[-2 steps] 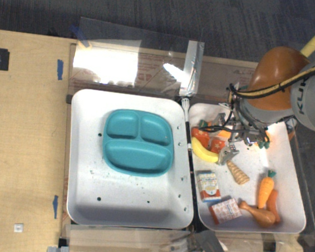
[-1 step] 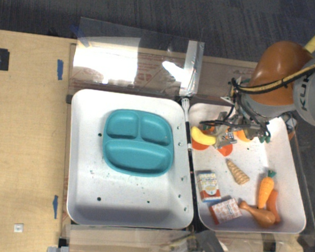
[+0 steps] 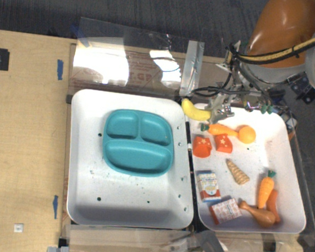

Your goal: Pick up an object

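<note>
- I have the gripper (image 3: 220, 108) low over the far-left corner of the right bin (image 3: 294, 182), just beside the banana (image 3: 195, 111), which lies against that bin's far-left rim.
- Whether anything is grasped I cannot tell from this angle; cabling and wrist hardware crowd that spot.
- The likeliest target, as I judge it, is the banana or the orange wedge-shaped piece (image 3: 222, 129) just behind it; the orange fruit (image 3: 246, 134) sits a little further right of the banana.
- Risk: the banana rests on or against the rim where the two bins meet, so a closing grip could strike the wall, or nudge the fruit over into the left bin (image 3: 78, 187).
- Risk: the red pieces (image 3: 202, 147) and the wedge are packed near the banana, so I may pinch two things or push one aside.
- Risk: loose cables hang near the corner, beside the upright clear panel (image 3: 191, 67) behind the banana, and could snag on it.
- Open room: the middle of the right bin, toward the cone-shaped toy (image 3: 237, 172), is bare; the carrot (image 3: 265, 189), drumstick (image 3: 259, 213) and two small cartons (image 3: 208, 184) lie well away from the banana.
- The left bin holds a teal divided plate (image 3: 139, 142); tan worktop (image 3: 22, 136) lies beyond it.
</note>
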Robot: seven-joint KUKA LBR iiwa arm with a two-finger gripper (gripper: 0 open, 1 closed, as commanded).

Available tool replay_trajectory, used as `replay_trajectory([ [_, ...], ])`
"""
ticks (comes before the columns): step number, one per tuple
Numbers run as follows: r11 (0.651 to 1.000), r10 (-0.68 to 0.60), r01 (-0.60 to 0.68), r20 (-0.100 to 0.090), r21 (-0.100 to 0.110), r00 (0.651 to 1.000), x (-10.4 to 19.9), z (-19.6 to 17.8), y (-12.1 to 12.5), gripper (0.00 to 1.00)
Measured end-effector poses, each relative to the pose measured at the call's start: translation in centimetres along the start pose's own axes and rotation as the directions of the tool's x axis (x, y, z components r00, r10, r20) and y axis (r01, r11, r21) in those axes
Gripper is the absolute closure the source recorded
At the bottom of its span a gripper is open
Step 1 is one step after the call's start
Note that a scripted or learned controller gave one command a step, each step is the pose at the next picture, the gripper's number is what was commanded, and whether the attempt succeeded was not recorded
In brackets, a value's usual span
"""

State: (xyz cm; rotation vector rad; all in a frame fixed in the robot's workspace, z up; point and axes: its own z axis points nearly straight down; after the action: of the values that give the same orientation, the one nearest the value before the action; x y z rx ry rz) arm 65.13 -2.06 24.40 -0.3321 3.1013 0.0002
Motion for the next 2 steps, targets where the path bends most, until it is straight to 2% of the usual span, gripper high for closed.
replay_trajectory([
  [1,1.000,-0.026,0.026,-0.008,0.002,1.000,-0.8,-4.8,-4.9,1.00],
  [2,0.998,-0.063,0.063,-0.019,-0.006,0.998,-1.8,-0.2,0.7,1.00],
])
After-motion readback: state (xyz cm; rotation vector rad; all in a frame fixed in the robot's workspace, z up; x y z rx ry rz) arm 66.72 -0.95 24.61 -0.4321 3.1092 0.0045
